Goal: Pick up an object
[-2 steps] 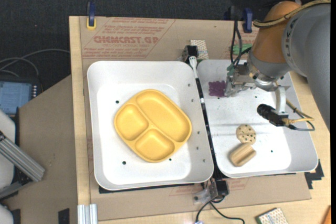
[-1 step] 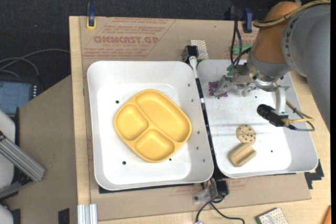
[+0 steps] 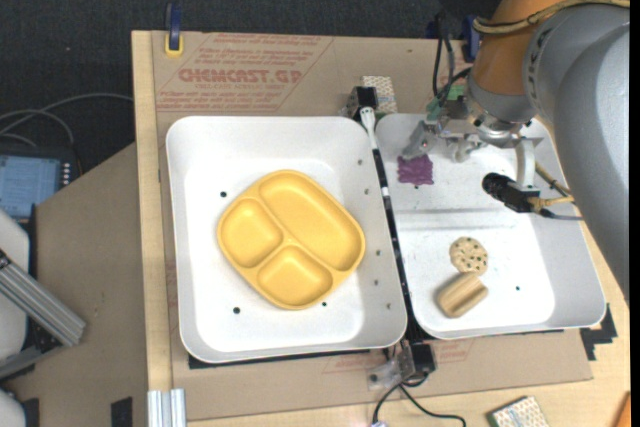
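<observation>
We take the purple piece [image 3: 416,169] as our landmark. It is a small, ragged-edged, matt lump, probably soft, and it lies flat on the floor of one white bin [image 3: 560,305], close to the wall that bin shares with its neighbour. The gripper [image 3: 447,140] hangs just beside it, on the side away from the camera. It is near enough that we judge this piece to be the object the arm is going for. We cannot tell whether the fingers are spread or pressed together, and nothing can be seen between them, so we count nothing as held.

Nearer the camera than the purple piece, and well apart from it, lies a round cookie [image 3: 468,255], pale and speckled with dark chips. Just past the cookie is a tan cylinder [image 3: 461,295], lying on its side, smooth and stubby like a cork or a bread roll. Both rest loose on the bin floor with open space around them, so we judge that either could be reached from above.

Across the shared wall from the purple piece, the second bin [image 3: 200,165] holds a glossy yellow plate [image 3: 290,237]. It is rounded, moulded into three compartments, and sits skewed. It looks like hard plastic, and its breadth and low rim would suit a two-finger pinch poorly. Both bins sit on a brown printed sheet that covers the bench [image 3: 250,80].
</observation>
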Tool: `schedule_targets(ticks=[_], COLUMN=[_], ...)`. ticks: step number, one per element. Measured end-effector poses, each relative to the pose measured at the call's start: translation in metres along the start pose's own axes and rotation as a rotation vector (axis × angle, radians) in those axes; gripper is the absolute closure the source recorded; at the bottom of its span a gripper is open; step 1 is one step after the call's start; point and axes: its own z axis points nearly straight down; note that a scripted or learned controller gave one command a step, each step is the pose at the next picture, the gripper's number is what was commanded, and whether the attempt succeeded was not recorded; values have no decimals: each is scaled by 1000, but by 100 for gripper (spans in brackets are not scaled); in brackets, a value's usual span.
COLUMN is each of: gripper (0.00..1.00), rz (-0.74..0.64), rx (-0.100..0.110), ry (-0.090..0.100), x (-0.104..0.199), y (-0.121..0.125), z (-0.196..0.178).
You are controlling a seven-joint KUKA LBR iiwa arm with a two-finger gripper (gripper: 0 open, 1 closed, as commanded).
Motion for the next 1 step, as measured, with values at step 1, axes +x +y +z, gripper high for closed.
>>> schedule_targets(ticks=[1], gripper=[0], rz=[10], rx=[8], ry=[0], x=[-61], y=[-81], z=[-1])
